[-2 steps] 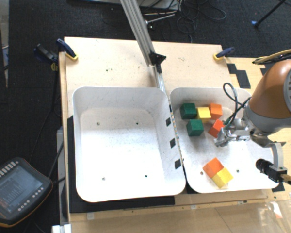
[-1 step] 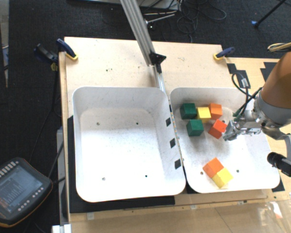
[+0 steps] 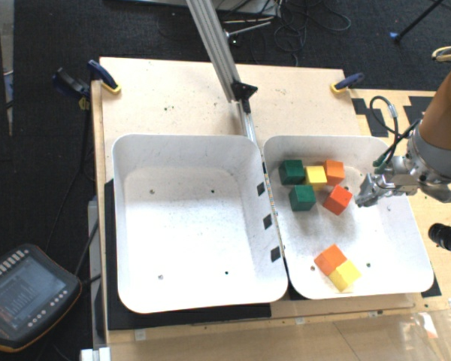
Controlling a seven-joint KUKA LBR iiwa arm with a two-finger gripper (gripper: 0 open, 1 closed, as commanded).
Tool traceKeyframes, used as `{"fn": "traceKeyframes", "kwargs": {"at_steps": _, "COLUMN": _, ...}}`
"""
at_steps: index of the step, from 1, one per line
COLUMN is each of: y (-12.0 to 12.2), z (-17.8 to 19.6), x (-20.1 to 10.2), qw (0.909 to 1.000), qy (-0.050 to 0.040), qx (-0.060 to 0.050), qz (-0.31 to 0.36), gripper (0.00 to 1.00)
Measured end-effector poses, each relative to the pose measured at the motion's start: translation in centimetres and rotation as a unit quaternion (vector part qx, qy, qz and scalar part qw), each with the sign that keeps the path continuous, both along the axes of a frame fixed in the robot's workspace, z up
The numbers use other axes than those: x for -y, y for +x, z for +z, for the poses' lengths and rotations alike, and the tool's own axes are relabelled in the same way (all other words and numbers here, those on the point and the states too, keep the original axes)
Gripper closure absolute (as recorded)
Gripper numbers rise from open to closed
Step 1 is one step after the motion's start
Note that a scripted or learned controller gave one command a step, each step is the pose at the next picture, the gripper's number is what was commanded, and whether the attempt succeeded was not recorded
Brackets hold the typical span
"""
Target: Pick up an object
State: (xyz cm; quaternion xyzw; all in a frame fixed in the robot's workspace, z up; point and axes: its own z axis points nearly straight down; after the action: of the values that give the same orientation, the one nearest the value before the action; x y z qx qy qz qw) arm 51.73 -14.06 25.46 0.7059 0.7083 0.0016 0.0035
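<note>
While the pincer (image 3: 364, 194) hovers just beside a red block (image 3: 337, 199) in the right bin (image 3: 406, 232), its opening cannot be told

Dark carpet (image 3: 45, 21) — cables (image 3: 301, 13) trailing — under wooden bench (image 3: 180, 96).

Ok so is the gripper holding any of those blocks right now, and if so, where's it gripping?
No block shows between the fingers of the two-finger gripper. It sits just right of the red-orange cube in the right white bin, apparently holding nothing.
</note>
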Motion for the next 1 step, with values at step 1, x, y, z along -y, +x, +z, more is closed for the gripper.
{"fn": "traceKeyframes", "kwargs": {"at_steps": 1, "y": 2.13, "z": 0.27, "x": -5.09, "qw": 1.0, "qy": 0.0017, "qx": -0.002, "qz": 0.002, "gripper": 1.0}}
